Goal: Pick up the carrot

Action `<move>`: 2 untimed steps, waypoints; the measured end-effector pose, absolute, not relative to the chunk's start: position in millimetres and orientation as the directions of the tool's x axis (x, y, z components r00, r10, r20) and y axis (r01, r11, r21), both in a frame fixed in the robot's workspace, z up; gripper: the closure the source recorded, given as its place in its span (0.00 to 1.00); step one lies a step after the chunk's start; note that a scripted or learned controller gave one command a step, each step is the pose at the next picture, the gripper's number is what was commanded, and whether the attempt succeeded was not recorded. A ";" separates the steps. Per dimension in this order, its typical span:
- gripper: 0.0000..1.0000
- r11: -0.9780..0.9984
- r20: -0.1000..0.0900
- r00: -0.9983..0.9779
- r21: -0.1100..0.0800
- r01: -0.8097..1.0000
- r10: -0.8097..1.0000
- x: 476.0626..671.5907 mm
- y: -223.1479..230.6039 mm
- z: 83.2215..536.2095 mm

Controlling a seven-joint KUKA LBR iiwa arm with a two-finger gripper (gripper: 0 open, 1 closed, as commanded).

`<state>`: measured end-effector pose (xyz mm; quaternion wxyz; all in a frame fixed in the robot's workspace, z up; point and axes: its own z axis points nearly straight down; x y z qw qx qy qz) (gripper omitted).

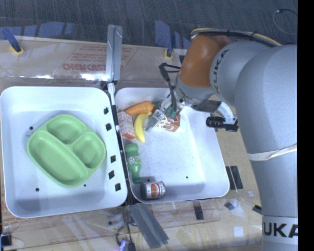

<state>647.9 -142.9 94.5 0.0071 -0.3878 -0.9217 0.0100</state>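
Arm [272,140] marked "KUKA"; carrot [139,108] beyond.

The bench [52,61] is covered by a clear plastic sheet [68,59] (red print shows through it). Two white bins rest on it: the left bin [15,140], and just right of that, touching it, the right bin [212,156].
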 end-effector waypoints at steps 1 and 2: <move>0.00 0.708 0.004 -0.708 -0.020 0.706 0.706 648.1 -132.2 95.3; 1.00 0.715 0.001 -0.715 -0.014 0.699 0.699 650.6 -129.1 104.5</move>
